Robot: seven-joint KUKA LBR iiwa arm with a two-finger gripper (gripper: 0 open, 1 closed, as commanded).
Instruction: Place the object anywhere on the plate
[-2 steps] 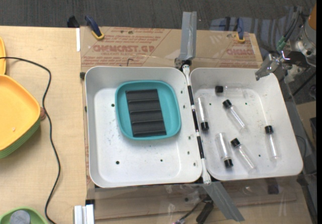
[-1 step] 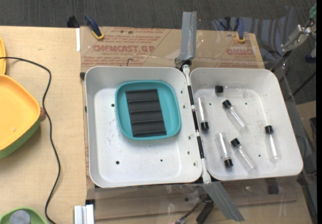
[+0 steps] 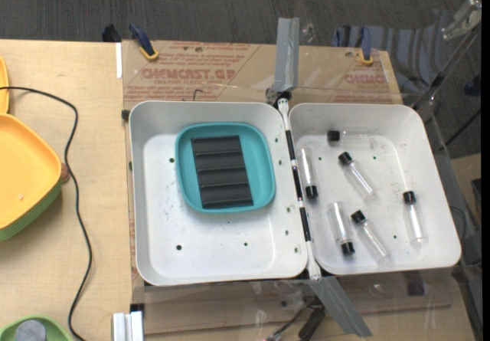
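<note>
A teal square plate lies in the left white bin, toward its upper middle. A dark ribbed block rests on the plate. In the right white bin lie several clear tubes with black caps: one along the left wall, one near the middle, one at the right, and two near the front. A further capped tube lies near the back.
Brown cardboard lies behind the bins, held by clamps. A grey metal post stands at the seam behind the bins. Yellow and green dishes and a black cable sit on the wooden bench at the left.
</note>
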